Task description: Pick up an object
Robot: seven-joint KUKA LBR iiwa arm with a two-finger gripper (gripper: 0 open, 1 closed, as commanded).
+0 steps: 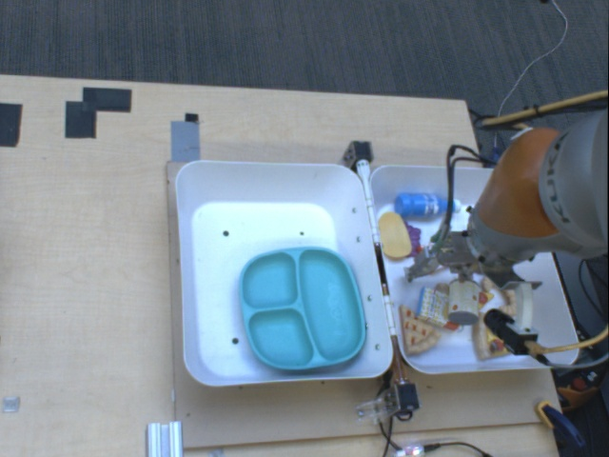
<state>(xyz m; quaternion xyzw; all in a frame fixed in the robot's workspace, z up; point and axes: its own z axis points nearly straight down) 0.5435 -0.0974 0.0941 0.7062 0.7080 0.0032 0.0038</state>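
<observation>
Overhead: tan bench point(86, 255), 2 white bins point(190, 284), dark carpet point(285, 27) behind; pincer point(447, 267) state unclear.

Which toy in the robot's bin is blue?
The little blue bottle, lying on its side at the far end of the right bin. The yellow oval piece beside it and the pizza slice nearer the front are yellow and orange.

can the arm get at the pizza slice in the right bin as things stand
Probably yes. The pizza slice lies uncovered near the front left corner of the right bin, with the claw just above it in view. The bin wall close by may crowd a grasp.
</observation>
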